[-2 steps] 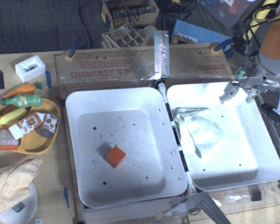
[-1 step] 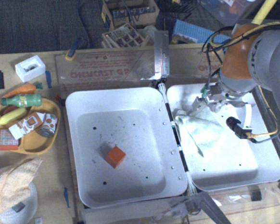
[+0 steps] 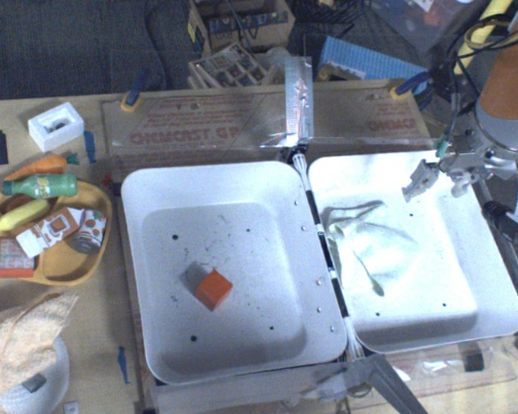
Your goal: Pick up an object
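Orange block (image 3: 215, 289) lying near the middle of the left bin (image 3: 151, 201), tool (image 3: 437, 177) well apart from it over the right bin's (image 3: 490, 308) upper right corner, fingers spread and gripping nothing, yellow bowl (image 3: 59, 271) of toy food on the desk (image 3: 20, 122) at far left.

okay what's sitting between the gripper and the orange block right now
In the camera view, the gripper hangs over the right bin, the orange block lies in the left bin. Between them: bare bin floor and the bins' meeting rims.
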Tool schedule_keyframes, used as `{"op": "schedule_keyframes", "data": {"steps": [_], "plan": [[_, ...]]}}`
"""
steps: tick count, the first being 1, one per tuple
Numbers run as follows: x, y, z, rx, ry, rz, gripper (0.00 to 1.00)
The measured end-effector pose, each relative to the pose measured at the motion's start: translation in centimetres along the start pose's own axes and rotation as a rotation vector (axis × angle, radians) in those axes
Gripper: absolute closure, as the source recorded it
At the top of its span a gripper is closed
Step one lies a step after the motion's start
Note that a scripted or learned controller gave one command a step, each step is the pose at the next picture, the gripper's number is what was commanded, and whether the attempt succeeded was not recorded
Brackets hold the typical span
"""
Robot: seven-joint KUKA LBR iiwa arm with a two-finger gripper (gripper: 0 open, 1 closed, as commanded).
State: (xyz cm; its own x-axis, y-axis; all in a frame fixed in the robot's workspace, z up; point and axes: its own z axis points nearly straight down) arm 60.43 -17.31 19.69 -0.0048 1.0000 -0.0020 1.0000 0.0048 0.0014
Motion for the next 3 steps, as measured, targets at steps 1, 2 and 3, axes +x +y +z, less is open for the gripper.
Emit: {"op": "schedule_keyframes", "data": {"steps": [1, 2, 3], "plan": [[4.1, 1.3, 10.1, -0.005, 0.000, 0.020, 0.00], [0.4, 1.3, 7.7, 0.000, 0.000, -0.019, 0.00], [-4.9, 0.9, 4.5, 0.000, 0.000, 0.057, 0.00]]}}
